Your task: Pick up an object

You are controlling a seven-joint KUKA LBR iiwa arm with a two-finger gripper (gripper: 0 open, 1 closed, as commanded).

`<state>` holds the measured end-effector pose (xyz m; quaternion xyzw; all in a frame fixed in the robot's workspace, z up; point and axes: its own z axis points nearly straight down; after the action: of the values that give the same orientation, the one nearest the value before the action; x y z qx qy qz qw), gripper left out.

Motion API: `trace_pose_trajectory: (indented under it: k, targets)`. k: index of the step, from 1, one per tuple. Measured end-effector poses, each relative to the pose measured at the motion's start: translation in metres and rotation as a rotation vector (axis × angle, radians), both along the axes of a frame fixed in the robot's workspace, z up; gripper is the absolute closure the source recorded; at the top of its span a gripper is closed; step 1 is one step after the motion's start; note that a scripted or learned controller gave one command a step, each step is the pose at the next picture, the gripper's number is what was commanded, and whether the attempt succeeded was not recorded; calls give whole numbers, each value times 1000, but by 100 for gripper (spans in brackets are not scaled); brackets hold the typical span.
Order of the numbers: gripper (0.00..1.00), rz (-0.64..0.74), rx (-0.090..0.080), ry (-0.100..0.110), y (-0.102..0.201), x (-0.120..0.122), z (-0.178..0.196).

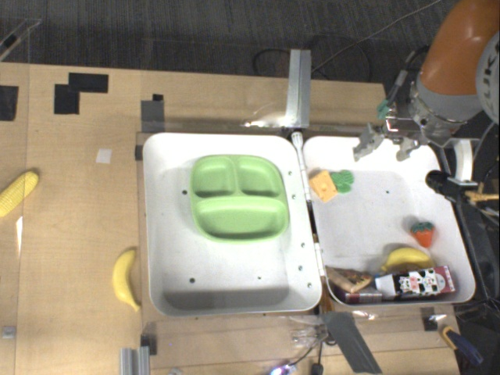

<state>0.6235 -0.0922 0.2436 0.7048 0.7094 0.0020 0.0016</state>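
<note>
The pincer [385, 141] hangs over the far edge of the right bin [375, 217], its two grey fingers spread apart with bare white bin floor between them, so it is open and holds nothing. The task names no particular object, so the nearest candidates matter most. Closest is a small orange block [322, 186] lying touching a small green toy [341, 180], near the bin's left wall; both lie toward the view's lower left of the pincer, nearer the camera and nearer the divider between the bins. Their joined shape runs roughly left to right across the view. Since the pair touches, a descent on either one would likely nudge the other. The remaining things sit well apart from the pincer along the bin's near side: a toy strawberry [422, 232] by the right wall, a yellow banana [405, 258] whose long axis runs left to right with a slight curve, a printed carton [416, 283] lying flat along the near wall with its long axis also left to right, and a brown item [349, 280] in the near left corner, too indistinct to name. The left bin [164, 233] carries a green divided plate [238, 195], further from the pincer than anything in the right bin. Outside the bins, on the bench [70, 209], lie a second banana [125, 278] and a corn cob [17, 194], well beyond the likely reach of this move. Judging by position alone, the orange block and green toy offer the shortest path.
</note>
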Motion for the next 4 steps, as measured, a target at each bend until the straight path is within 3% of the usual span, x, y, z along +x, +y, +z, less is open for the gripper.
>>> trace_pose_trajectory:
  k: [1, 2, 3, 4]
  targets:
    - [0, -2, 0, 2, 11, 25, -111]
    - [0, 88, -1, -5, 7, 48, -155]
    - [100, 90, 0, -14, 9, 51, -141]
    - [100, 218, -3, -5, -26, 47, -17]
